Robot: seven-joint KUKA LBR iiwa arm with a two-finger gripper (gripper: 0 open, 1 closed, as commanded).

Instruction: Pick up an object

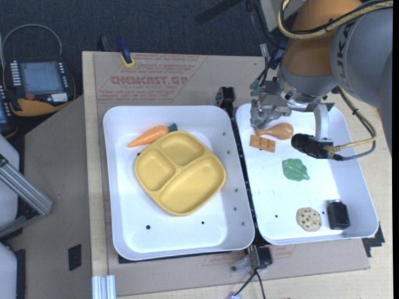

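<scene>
Where the right bin nears its far rim, gripper low beside the drumstick. Claw state: cannot tell. Waffle piece just beneath.

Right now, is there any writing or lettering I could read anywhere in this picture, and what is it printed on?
"CHEMCAST GP", roughly, in large red letters on the brown board under the bins; the last letters are unsure.
Smaller red lines above and below it on the same board: too blurred to read.
Dark lettering on the grey arm by its orange band: cut off, unreadable.
The screen of the handheld pendant at far left: too small to read.
</scene>
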